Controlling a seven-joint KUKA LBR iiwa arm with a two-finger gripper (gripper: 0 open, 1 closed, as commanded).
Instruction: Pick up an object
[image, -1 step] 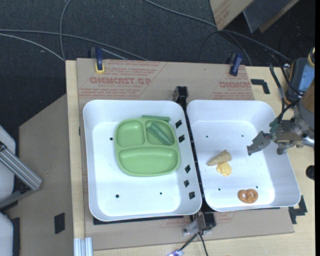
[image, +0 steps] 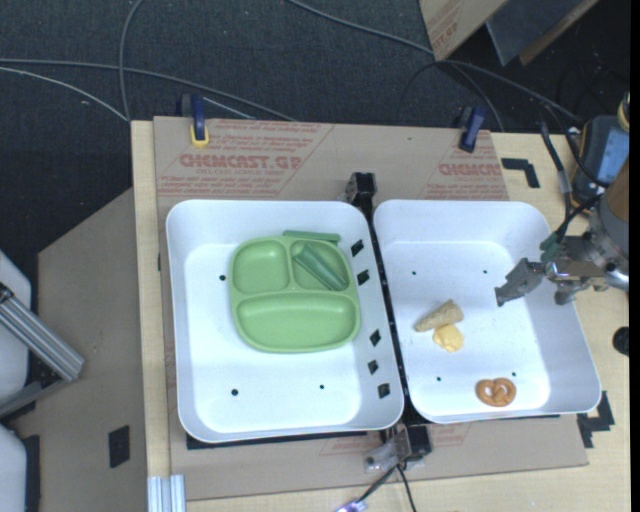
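The grey metal pincer (image: 512, 283) hangs over the right shallow white bin (image: 530, 225); whether it is clenched I cannot tell. The pale yellow food piece (image: 441, 318) lies left of it, apart, beside a yellow lump (image: 449, 339).

The arm (image: 610, 190) is running off the picture's right edge, so most of it is going unseen. The claw (image: 512, 283) is showing too small and blurred to tell how it stands. The counter (image: 300, 150) is being cut at the bottom edge.
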